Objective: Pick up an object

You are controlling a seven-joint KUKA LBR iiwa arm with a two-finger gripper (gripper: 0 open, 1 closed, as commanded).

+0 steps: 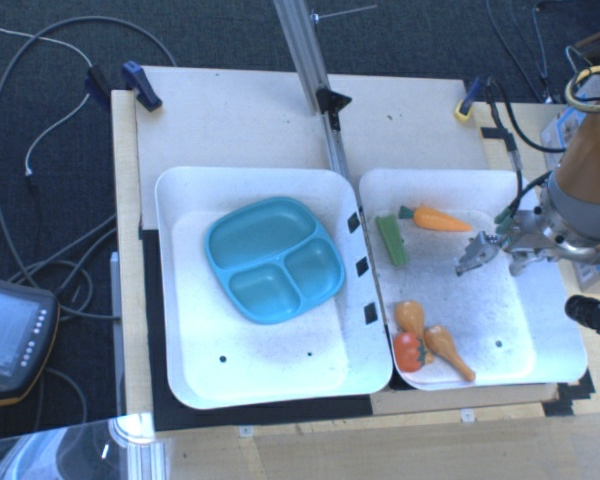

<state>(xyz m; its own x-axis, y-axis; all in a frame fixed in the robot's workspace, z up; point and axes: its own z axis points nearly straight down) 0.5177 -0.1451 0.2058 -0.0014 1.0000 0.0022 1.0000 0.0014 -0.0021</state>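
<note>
Grey arm [580, 203] with an orange band, ending in seemingly metallic grey jaws

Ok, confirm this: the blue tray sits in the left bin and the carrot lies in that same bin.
Wrong on the carrot: the camera view shows it in the right bin, near the green piece. The blue tray does sit in the left bin.

We see two speckled white plastic bins [180, 268], matt and smooth. The blue divided plate [275, 258] looks like glossy plastic. The carrot [440, 220] and tomato [408, 350] shine like moulded plastic. The end effector [480, 253] is dull grey metal; the bench [230, 118] is pale matt wood.
</note>
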